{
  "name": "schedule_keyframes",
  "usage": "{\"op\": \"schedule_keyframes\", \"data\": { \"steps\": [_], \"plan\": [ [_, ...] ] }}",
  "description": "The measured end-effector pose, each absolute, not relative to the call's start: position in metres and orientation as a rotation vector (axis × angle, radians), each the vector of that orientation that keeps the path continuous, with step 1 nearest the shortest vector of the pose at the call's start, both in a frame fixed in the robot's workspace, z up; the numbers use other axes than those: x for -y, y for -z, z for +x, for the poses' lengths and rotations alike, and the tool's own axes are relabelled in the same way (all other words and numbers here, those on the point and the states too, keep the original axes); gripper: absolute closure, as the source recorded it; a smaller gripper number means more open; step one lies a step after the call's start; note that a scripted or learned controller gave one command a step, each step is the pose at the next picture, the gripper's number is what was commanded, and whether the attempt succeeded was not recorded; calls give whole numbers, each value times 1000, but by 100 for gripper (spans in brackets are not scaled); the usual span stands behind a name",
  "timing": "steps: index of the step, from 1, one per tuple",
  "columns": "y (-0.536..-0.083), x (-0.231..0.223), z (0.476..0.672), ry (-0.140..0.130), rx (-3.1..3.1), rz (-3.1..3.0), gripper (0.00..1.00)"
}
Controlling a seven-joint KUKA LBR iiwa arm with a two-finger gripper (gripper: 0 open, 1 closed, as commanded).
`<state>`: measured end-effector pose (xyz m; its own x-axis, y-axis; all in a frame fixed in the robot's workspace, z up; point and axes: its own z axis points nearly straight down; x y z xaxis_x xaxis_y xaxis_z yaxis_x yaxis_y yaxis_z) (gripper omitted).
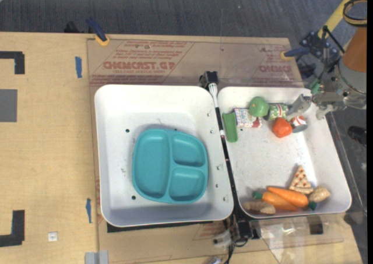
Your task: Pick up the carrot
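- The carrot (285, 197) is lying at the right bin's (338, 158) near edge, touching a pizza slice (301, 180).
- The end effector (307, 104) is hovering far-side; grip unclear, so it should be descending mid-carrot, fingers straddling crosswise.

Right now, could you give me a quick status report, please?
End effector at right bin's far edge. Carrot lies at near edge, ungrasped. Pizza slice crowding it.

Left bin (111, 140) holds a teal divided plate (170, 165). Right bin (335, 158) holds the carrot (285, 197) at its near edge, beside a pizza slice (301, 181). Green ball (259, 106) and red item (282, 128) lie at the far end. The end effector (309, 102) sits over the far right corner.
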<state>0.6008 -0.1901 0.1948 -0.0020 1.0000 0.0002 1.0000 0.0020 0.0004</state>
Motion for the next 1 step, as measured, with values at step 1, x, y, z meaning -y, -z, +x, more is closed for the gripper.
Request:
{"op": "schedule_keyframes", "data": {
  "steps": [1],
  "plan": [
    [-97,172,558,-4,-2710,1576,0]
  ]
}}
